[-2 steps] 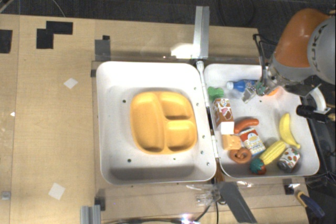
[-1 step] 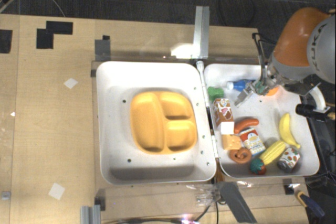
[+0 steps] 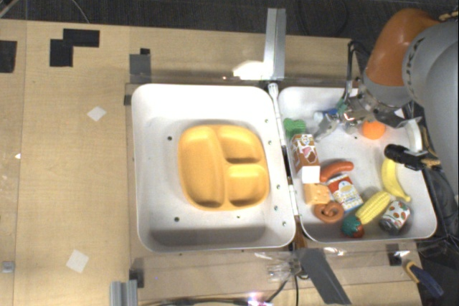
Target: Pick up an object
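Note:
My gripper (image 3: 341,118) hangs over the back of the right bin (image 3: 423,229), under the grey and orange arm (image 3: 401,61). It is just left of an orange ball (image 3: 373,130) and right of a green item (image 3: 294,127). A small blue thing (image 3: 330,114) lies right by it, and I cannot say if they touch. Toward the front lie a brown carton (image 3: 305,150), a red sausage (image 3: 336,170), a juice box (image 3: 346,192), a corn cob (image 3: 374,206), a banana (image 3: 393,180) and a can (image 3: 395,216).
The left bin (image 3: 154,226) holds a yellow divided plate (image 3: 221,165). A metal post (image 3: 275,46) stands behind the wall between the bins. A black part (image 3: 404,154) juts over the right bin's right side. Wooden bench lies to the left.

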You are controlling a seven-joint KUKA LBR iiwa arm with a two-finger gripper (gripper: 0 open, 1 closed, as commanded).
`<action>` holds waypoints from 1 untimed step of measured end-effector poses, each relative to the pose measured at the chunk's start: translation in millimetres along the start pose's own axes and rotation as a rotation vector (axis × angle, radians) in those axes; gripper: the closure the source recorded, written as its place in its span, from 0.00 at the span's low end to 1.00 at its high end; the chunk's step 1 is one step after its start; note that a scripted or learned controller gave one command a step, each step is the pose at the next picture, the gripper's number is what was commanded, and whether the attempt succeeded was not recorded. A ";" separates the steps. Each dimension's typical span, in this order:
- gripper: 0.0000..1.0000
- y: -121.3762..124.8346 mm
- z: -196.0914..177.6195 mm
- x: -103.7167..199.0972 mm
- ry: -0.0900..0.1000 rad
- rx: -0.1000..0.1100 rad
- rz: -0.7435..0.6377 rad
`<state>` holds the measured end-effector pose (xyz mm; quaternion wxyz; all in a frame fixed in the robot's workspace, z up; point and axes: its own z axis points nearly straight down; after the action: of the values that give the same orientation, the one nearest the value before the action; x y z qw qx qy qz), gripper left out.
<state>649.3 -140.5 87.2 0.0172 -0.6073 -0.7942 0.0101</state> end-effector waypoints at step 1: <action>0.00 12.0 0.9 15.3 -0.011 -0.018 0.302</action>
<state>656.9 -122.6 86.0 0.0054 -0.7200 -0.6939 0.0087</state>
